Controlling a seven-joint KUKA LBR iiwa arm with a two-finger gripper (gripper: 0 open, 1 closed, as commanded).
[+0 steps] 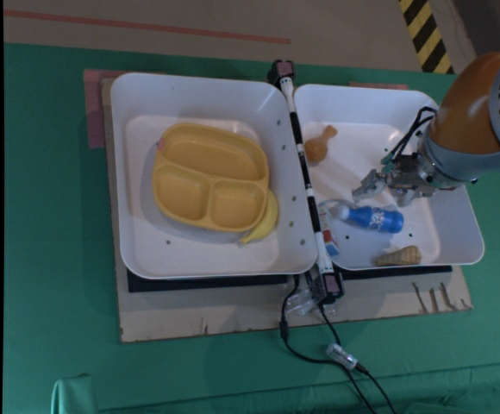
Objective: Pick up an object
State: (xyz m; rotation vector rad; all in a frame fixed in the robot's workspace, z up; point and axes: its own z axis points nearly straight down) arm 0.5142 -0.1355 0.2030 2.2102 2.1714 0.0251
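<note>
The right bin [457,231] holds a blue bottle [377,220] lying on its side near the middle. A tan drumstick-shaped toy [319,144] lies toward the back left, and a tan cone-shaped piece [399,255] rests by the front wall. My gripper [386,191] hangs just above and behind the blue bottle. It is open, with nothing between its fingers. The grey arm with its orange band [470,110] comes in from the right.
The left bin [138,257] holds a yellow divided tray [209,176] with a banana [265,222] along its front right edge. A small red, white and blue item [329,243] lies against the divider [300,158]. Cables [332,348] trail over the front of the bench.
</note>
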